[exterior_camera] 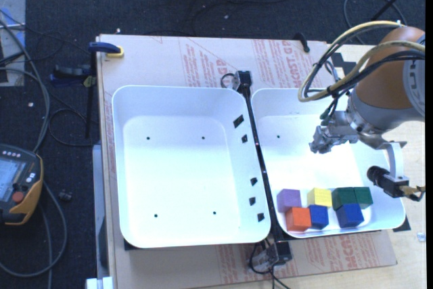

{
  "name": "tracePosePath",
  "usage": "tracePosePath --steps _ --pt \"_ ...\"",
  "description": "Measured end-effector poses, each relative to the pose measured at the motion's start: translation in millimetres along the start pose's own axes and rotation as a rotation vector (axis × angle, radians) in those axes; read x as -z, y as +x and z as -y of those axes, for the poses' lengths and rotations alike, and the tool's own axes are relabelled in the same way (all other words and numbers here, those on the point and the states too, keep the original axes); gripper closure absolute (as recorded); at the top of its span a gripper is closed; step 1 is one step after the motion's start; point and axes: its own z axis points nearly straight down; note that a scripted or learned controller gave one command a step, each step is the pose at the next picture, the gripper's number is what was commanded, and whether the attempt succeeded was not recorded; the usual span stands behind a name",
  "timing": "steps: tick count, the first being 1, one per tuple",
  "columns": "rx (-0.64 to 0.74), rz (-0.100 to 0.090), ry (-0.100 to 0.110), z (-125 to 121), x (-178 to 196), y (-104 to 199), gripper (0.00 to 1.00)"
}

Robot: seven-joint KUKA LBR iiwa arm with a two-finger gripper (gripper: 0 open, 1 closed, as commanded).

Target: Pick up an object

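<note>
Coloured blocks (323, 207) lie packed together at the near edge of the right bin (284, 125), while the gripper (327, 139) hangs above the bin's middle, apart from them. Whether the gripper is spread or pressed together, I cannot tell. For a good pick it should probably descend on an outer block, like the purple block (289, 198), because the neighbours leave little room.

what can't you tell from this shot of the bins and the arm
- Gripper: small and dark from the camera view; whether its fingers are open or shut cannot be told.
- Arm: cut off by the right edge, so its base is out of frame.
- Blocks: clustered at the near edge of the right bin; whether they touch or stack is unclear at this size.
- Handheld controller: cut off by the left edge; screen too small to read.
</note>
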Motion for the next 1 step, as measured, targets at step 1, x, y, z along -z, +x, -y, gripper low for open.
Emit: tracePosePath --steps 1 --pt "0.001 0.000 0.000 -10.9 55.2 1.7 1.00"
